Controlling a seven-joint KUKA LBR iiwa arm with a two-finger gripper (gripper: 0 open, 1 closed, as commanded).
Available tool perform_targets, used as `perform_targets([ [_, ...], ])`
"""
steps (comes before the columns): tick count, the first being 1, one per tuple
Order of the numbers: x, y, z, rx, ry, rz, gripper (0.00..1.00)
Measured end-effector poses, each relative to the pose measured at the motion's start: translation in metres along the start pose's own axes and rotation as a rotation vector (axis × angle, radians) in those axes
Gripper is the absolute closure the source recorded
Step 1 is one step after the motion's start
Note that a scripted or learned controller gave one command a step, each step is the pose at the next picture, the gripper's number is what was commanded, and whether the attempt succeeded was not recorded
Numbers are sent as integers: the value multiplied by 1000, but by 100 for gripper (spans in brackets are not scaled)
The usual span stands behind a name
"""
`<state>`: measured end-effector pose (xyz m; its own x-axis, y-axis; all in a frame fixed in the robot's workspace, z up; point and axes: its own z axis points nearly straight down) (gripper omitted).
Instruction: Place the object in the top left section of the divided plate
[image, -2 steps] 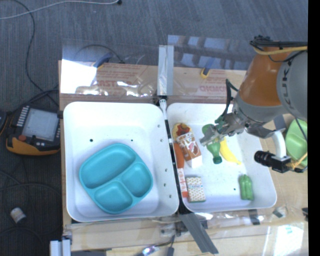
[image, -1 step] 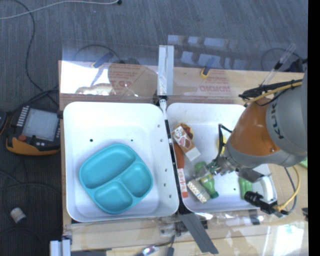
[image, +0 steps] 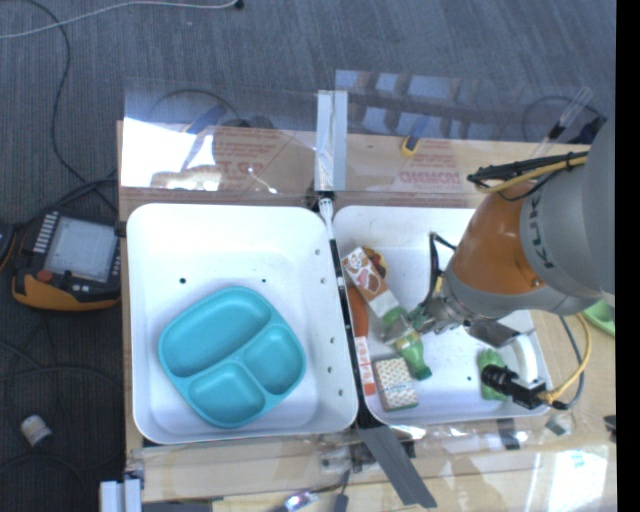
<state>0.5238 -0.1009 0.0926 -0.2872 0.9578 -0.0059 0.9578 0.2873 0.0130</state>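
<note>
Two white bins sat side by side on the bench. The left bin (image: 160, 250) held a blue plate (image: 232, 355) with three parts, and it lay flat near the middle of that bin. Nothing lay on the plate.

The right bin (image: 400, 238) held a heap of small things along its left side. A packet (image: 366, 272) with red and white print lay at the far end of the heap. An orange stick (image: 359, 318) lay next to the wall between the bins. A green thing (image: 392, 322) lay just right of the stick, and a green bottle (image: 411, 358) lay tilted just nearer than that. A small box (image: 396, 384) with a dotted face lay at the near end. One more green thing (image: 491, 360) lay well apart, by the right wall.

The arm (image: 505, 255) reached in from the right, over the right bin. The gripper (image: 432, 318) was low in the bin, right beside the green thing and the bottle. The arm hid most of it, so it was not clear if it was gripping anything
</note>
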Motion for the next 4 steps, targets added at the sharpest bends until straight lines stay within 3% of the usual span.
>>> perform_targets([
  [1, 68, 119, -90, 15, 4, 26, 100],
  [2, 178, 120, -51, 18, 5, 5, 100],
  [3, 173, 165, 3, 1, 1, 203, 100],
  [4, 231, 216, 6, 54, -11, 131, 100],
])
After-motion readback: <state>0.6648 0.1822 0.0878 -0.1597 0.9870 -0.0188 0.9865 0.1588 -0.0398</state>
